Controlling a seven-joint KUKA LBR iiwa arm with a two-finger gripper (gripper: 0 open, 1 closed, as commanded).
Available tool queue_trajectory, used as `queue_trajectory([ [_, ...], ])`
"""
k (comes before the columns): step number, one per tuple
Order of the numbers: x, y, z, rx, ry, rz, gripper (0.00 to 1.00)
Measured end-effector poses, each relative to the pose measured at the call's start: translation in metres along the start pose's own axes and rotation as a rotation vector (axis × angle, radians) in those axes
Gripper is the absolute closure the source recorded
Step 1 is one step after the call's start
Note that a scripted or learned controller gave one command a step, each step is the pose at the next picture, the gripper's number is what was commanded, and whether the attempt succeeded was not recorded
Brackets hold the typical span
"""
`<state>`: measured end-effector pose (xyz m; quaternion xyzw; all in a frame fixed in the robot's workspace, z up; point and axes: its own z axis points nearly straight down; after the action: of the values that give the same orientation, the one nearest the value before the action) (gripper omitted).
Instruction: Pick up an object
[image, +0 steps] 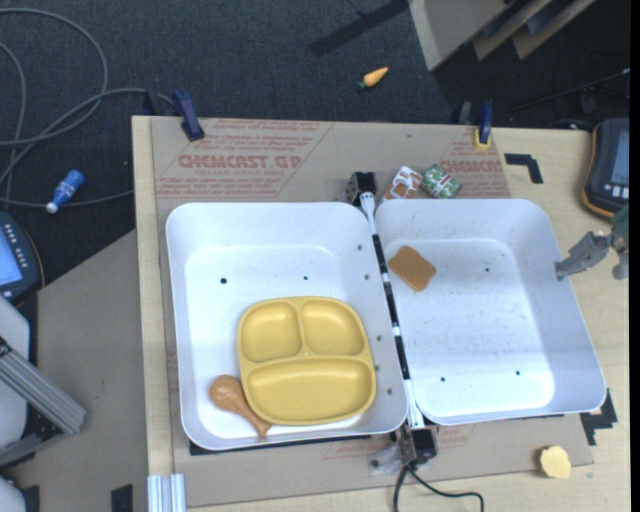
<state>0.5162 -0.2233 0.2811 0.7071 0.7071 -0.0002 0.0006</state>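
Approach step, nothing grasped: gripper (583, 256) sits at 3 o'clock by the right bin (560, 385) rim, its jaws look parted and hold nothing. Nearest candidate, a flat brown piece (411, 268), lies at that bin's 10 o'clock; yellow tray (304, 359) and drumstick (236, 399) occupy the left bin (200, 250). Next move likely calls for reaching toward 9 o'clock, centering over the piece, descending.

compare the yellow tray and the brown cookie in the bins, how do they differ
The yellow tray is far larger than the brown cookie. The tray has three compartments; the cookie looks flat and plain. The tray lies in the left bin, the cookie in the right bin.
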Motion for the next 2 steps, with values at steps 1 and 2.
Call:
queue_trajectory([
  [1, 0.021, 0.016, 0.131, 0.011, 0.006, -0.003, 0.00],
  [2, 0.099, 0.051, 0.085, -0.006, 0.002, -0.009, 0.00],
])
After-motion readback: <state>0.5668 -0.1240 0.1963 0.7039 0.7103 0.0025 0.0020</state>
